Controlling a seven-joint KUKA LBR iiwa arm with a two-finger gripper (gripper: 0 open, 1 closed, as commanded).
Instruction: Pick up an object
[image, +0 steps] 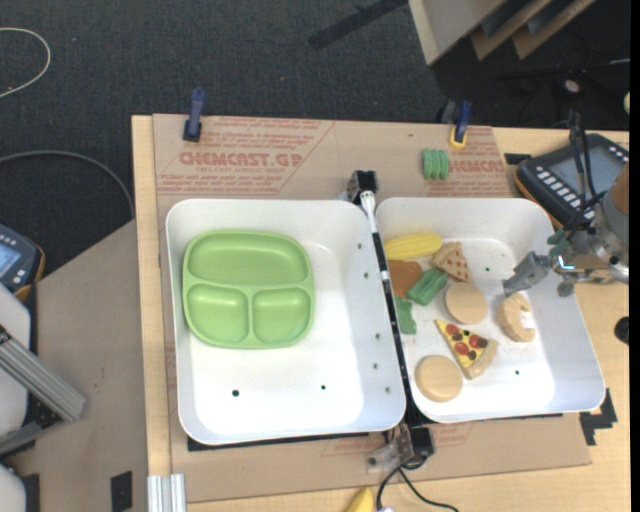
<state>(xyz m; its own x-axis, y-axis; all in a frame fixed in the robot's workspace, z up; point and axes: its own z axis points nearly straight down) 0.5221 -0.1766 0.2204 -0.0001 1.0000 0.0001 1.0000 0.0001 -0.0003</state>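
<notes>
Hand (535, 268) being held low over right bin (580, 385), fingers spread, nothing pinched between them. Bread piece (518, 318) lying just beside it, not lifted yet. Grabbing and lifting still being waited for.

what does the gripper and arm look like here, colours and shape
At the camera view's right edge, over the right bin, the gripper is a small grey metal assembly with a slim grey finger angled left. A small teal light glows on its body. Dark cables run above it. The arm behind is cropped and blurred, so its colours are hard to tell.
</notes>
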